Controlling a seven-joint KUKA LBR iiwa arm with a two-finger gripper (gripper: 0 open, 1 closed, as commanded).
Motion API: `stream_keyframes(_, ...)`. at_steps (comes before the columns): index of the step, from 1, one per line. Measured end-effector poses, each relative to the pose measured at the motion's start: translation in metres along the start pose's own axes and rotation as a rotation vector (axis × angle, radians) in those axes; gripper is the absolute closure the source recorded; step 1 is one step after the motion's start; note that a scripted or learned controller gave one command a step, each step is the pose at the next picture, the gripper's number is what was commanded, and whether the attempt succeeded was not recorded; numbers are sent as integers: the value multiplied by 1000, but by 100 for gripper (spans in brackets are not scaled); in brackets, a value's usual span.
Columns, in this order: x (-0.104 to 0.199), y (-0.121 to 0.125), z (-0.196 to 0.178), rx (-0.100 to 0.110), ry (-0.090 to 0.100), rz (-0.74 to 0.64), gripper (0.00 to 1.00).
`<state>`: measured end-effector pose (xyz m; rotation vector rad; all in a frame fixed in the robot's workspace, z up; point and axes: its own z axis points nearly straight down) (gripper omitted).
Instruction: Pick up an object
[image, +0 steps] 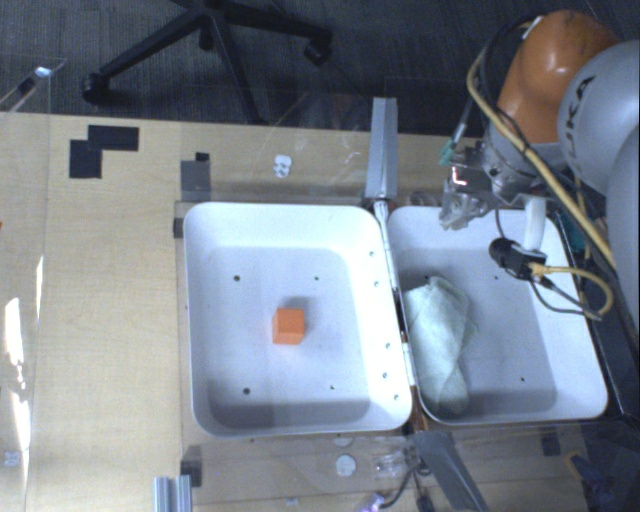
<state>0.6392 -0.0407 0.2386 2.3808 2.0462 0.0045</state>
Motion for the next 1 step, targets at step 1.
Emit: stream_keyframes(1, 37, -39, 48, 6, -1, 192, 100)
